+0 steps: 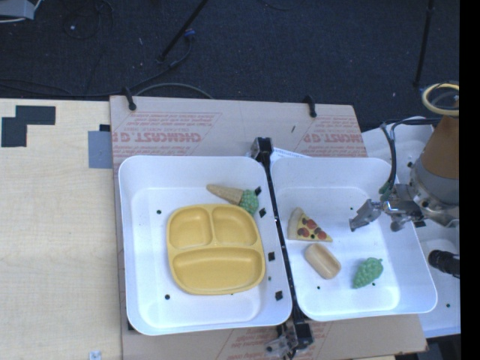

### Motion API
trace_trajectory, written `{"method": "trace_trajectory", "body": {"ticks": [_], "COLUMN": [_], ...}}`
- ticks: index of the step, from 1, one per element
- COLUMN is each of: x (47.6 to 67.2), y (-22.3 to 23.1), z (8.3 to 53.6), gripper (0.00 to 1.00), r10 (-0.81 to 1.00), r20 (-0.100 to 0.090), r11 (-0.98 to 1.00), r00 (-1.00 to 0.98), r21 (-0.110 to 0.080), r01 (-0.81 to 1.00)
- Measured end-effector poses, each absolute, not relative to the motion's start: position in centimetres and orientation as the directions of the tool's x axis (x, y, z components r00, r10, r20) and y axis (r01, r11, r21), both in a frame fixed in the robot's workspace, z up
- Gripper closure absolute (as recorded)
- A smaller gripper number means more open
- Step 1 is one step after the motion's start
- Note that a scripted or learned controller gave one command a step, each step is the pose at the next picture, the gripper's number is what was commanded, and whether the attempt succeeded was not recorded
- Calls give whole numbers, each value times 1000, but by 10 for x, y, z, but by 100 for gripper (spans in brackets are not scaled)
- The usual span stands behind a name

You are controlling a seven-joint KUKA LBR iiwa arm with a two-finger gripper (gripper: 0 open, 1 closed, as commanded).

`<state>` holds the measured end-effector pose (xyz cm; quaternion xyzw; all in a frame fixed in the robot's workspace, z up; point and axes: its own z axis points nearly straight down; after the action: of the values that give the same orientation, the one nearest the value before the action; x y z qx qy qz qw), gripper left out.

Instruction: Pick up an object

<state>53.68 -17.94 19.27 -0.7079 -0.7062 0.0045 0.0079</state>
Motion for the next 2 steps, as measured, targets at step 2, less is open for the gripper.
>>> {"method": "trace_trajectory", "body": {"ticks": [2], "x": [543], "y": [-176], "z": [152], "gripper": [0], "r10": [1000], "r20": [4], "r11": [1], "r00": [-1], "r21": [-11], "r01": [1000]}}
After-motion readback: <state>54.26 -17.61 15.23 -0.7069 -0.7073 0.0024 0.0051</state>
